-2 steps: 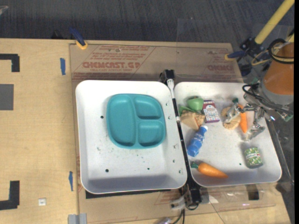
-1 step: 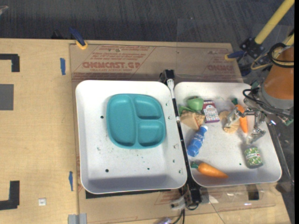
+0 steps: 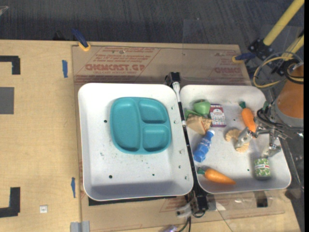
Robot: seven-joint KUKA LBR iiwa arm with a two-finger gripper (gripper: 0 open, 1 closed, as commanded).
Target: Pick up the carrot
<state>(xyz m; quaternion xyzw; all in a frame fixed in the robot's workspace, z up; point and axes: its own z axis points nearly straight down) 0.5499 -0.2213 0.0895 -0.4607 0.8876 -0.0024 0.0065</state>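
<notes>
**A:** So, where do you stand with the carrot?

**B:** You have two in the right bin (image 3: 285,178). One carrot (image 3: 248,119) lies near the far right, just beside the end effector (image 3: 263,138), which hangs over the bin's right side. The second carrot (image 3: 218,176) lies near the front wall, well apart from it. Whether the end effector is apart or together, I cannot tell; the metal parts blur together there.

**A:** How would you take it well?

**B:** Go for the nearer one, I'd judge. Line your approach across its narrow width, not along its length, and come down at its thick middle. A beige lump (image 3: 237,139) sits close by, so keep clear of it.

**A:** And the count?

**B:** Two carrots, one blue bottle (image 3: 203,147), one green round thing (image 3: 202,107), one small carton (image 3: 218,115), one crumpled tan thing (image 3: 198,124), one green-labelled can (image 3: 262,167). Two bins; the left bin (image 3: 96,178) bears one teal divided plate (image 3: 141,124).
</notes>
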